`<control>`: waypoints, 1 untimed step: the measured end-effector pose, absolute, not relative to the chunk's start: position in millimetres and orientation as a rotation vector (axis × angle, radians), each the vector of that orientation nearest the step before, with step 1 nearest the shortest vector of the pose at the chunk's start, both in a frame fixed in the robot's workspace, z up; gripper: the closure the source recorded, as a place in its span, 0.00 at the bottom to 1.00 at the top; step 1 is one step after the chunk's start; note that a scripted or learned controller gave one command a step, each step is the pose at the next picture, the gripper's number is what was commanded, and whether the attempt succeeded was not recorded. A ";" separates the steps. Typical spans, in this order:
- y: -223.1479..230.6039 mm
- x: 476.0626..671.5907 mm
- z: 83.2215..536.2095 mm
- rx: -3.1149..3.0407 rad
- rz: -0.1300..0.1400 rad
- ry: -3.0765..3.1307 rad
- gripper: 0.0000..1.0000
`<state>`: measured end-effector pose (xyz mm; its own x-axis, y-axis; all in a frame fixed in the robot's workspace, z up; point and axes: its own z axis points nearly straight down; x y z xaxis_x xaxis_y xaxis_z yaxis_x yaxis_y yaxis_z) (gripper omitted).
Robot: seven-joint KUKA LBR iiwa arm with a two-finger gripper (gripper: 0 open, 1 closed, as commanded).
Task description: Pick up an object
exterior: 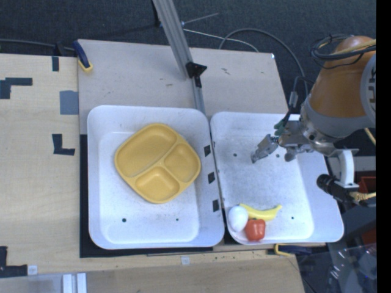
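Nearest the camera, in the front corner of the right bin (305,224), three small objects lie bunched together: a white egg-shaped piece (236,218) against the bin's left wall, a red pepper-like piece (256,229) touching it on the right, and a yellow banana (263,212) lying across the top of both, its long axis running roughly left to right, parallel to the front rim. Any of the three could serve as the object to pick up. Farther back, above the bare middle of the same bin, hangs the gripper (264,150), carried by the grey arm with its orange band (342,87) entering from the right; the fingers point down and to the left, and whether they are spread or pressed together cannot be told from this angle, though nothing is seen between them. The cluster thus lies toward the camera from the gripper, near but clearly apart. A descent here would probably meet bare floor; a shift toward the front rim seems needed. Left of all this, the left bin (101,163) holds a yellow divided plate (157,162), well apart from the gripper
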<state>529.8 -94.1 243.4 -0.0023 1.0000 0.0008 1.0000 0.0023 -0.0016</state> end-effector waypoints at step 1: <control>-94.2 529.8 243.5 -2.218 0.001 -2.223 0.00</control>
<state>529.8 -94.2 243.5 -0.0022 1.0000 0.0007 1.0000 0.0022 -0.0017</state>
